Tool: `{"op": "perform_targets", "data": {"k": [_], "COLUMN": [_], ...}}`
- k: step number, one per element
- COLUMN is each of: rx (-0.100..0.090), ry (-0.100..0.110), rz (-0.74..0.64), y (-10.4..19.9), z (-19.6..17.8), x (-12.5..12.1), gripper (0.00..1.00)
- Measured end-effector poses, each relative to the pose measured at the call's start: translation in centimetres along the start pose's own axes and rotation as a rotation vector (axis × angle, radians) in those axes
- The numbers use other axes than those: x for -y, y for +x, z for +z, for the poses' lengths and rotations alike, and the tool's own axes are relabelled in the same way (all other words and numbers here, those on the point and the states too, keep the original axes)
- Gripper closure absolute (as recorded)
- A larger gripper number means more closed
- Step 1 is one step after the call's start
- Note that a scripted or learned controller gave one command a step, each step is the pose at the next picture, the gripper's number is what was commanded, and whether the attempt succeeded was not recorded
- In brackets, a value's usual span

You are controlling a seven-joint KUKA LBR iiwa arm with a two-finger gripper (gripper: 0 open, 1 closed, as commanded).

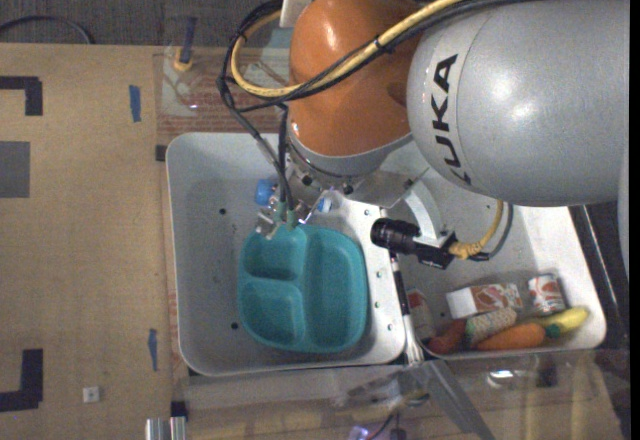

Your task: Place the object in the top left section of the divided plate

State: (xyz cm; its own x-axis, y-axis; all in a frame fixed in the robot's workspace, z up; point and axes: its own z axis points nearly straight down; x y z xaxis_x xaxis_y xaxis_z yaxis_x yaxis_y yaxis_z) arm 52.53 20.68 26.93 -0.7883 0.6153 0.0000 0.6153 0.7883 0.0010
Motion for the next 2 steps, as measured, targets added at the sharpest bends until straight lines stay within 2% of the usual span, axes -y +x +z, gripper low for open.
{"op": "perform_targets", "data": {"k": [1,2], "rx": [-0.001,0.0], "ry": [0.001,0.0], "rz": [-0.055,-0.3], "y": [4.6,2.2], "z": [-0.5,4.4], "x": [1.5,-0.5], "gripper": [1.0,1.0]}}
